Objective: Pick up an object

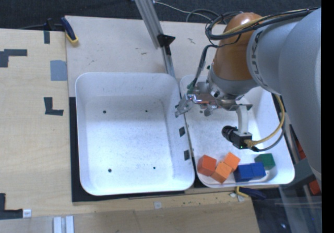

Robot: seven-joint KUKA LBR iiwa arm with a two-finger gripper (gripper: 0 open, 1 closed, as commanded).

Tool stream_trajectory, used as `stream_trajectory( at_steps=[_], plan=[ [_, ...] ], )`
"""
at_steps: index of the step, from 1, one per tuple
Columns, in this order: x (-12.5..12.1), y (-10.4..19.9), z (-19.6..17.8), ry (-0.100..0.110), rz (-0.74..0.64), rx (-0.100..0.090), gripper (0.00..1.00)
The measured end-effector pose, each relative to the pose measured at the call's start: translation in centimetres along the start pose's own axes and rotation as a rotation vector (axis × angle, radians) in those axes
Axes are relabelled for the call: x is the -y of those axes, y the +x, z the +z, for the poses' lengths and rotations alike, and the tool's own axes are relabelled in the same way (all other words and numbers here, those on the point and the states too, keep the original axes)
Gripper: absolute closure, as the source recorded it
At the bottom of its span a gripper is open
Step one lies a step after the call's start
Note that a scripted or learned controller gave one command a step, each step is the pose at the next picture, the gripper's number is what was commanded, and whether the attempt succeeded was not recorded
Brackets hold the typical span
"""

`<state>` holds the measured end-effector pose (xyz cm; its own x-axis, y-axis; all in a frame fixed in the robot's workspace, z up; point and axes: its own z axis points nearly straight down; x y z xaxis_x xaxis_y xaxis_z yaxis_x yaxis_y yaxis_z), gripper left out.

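Observation:
Several small blocks lie at the near end of the right bin (271, 122): an orange-red block (207, 164), two orange blocks (222, 172) (231, 160), a blue block (249, 172) and a green block (266, 160). My gripper (195, 105) hangs over the far left part of the right bin, close to the wall shared with the left bin. It stands well apart from the blocks, which lie nearer the camera. The wrist and its orange band (235, 54) hide the bin floor beneath them.
The left bin (83, 122) lies beside the right one, with a few dark specks on its floor. A slanted metal rail (148, 13) rises behind the bins. Cables (261, 140) loop off the wrist over the right bin.

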<state>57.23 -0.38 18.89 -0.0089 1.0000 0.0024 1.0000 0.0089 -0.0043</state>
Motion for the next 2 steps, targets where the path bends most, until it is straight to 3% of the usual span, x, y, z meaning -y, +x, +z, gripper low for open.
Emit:
stream_trajectory(
  at_steps=[1,2],
  plan=[
    [5.3,6.6,-0.2,0.002,0.001,0.000,0.00],
    [2.1,3.5,-4.3,-0.007,0.009,0.004,0.00]
  ],
)
